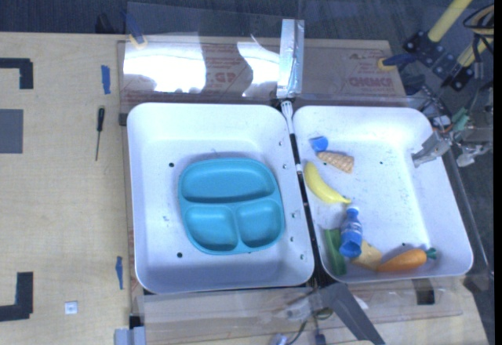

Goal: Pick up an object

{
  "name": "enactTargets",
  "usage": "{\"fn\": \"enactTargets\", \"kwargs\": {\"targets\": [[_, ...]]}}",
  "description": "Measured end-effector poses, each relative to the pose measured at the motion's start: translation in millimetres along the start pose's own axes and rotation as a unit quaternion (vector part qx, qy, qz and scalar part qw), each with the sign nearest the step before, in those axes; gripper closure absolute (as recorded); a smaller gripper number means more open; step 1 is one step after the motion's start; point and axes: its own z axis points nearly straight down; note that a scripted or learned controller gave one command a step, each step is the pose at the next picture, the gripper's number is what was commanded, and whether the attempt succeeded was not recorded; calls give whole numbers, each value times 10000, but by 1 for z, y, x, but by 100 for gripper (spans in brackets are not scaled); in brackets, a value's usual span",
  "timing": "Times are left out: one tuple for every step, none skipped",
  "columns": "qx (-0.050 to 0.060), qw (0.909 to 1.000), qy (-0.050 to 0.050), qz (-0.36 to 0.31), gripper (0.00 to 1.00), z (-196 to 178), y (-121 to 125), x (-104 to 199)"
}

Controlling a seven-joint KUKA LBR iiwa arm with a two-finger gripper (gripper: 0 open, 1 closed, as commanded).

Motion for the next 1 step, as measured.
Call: {"fn": "enactTargets", "kwargs": {"targets": [[53, 10000, 16, 57, 0, 124, -35, 51]]}}
